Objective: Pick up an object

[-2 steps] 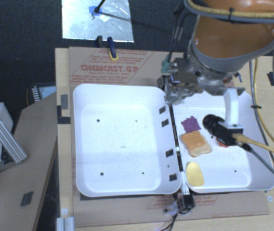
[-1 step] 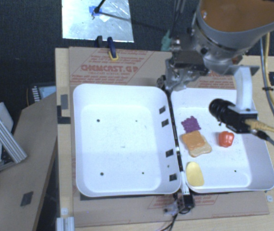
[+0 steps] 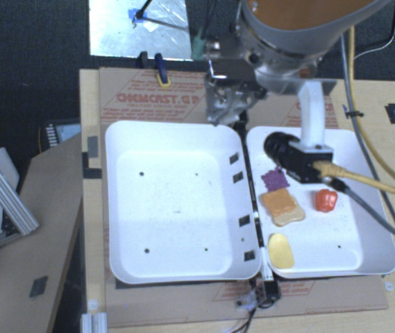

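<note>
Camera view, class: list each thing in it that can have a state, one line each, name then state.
Gripper: above the bins' far edge, nothing seen in it.
Purple piece: lying flat in the right bin.
Toast slice: lying flat, just nearer than the purple piece.
Red piece: resting apart, right of the toast slice.
Yellow piece: lying by the right bin's near-left corner.

white bins (image 3: 169,207) – purple grapes (image 3: 275,180) – tan toast (image 3: 283,207) – red pepper (image 3: 326,200) – yellow lemon (image 3: 280,250)
</note>
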You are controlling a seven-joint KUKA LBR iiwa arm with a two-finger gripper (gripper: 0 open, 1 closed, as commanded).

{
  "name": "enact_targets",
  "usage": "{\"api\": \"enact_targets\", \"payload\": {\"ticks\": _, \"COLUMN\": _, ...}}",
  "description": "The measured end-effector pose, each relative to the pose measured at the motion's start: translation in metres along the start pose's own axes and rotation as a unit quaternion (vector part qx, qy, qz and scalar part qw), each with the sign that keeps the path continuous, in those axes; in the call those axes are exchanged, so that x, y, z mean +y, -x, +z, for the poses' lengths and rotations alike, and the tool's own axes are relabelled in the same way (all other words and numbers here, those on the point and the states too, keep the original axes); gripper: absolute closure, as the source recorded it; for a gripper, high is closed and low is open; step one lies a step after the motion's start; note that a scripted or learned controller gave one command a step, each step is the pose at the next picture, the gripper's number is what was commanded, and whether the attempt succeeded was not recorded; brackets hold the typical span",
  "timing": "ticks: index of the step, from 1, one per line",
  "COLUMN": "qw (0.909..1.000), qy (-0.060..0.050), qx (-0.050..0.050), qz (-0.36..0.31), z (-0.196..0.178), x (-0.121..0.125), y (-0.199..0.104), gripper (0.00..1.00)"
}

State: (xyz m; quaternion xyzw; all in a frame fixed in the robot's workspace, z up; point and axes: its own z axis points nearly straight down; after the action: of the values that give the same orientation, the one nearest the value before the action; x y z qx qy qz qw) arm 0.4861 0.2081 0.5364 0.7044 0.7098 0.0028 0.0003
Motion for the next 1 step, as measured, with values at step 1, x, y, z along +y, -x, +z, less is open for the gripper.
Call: {"api": "enact_targets", "payload": {"ticks": 1, "qw": 1.0000, "qy": -0.008, "qx": -0.004, "qz": 0.004, "z": 0.2072, "x": -0.0017, "y": 0.0153, "gripper": 1.00}}
